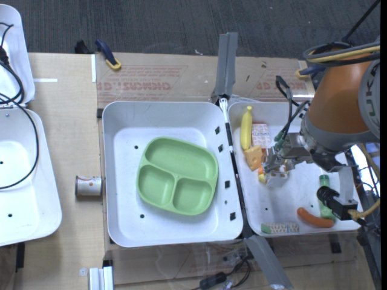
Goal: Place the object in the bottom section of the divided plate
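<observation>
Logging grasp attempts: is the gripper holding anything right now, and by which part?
Cannot be told. The gripper sits low in the right bin beside the orange block, and its tip is too blurred to judge.

The scene is evenly and brightly lit from above. Soft glare is seen on the white bins [115, 180], only faint shadows are cast, and fine detail is slightly blurred.
</observation>
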Tool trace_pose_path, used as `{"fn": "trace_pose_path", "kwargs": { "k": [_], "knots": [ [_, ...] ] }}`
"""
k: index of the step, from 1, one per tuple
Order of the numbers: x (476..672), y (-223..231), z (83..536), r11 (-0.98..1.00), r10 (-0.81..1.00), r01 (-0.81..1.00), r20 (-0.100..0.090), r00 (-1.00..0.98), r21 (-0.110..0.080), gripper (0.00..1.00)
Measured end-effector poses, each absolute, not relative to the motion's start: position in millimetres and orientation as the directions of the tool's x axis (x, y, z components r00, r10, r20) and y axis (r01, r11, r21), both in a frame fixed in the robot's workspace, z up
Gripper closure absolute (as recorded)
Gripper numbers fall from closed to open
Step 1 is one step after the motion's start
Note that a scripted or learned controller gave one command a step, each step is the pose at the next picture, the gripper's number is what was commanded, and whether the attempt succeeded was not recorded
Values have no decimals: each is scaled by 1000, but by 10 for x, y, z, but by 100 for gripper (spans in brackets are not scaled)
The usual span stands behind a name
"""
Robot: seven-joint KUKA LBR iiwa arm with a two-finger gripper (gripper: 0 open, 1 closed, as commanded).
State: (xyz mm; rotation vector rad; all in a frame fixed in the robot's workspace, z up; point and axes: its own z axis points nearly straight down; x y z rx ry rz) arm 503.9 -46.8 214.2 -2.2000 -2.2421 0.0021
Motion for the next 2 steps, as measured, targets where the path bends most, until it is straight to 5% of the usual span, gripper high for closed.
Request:
{"fn": "trace_pose_path", "kwargs": {
  "k": [1, 2],
  "knots": [
    [5270, 385, 1907, 251, 968, 968, 0, -251, -4, 100],
    [5270, 380, 1906, 251, 968, 968, -1, -251, -4, 0]
  ]
}}
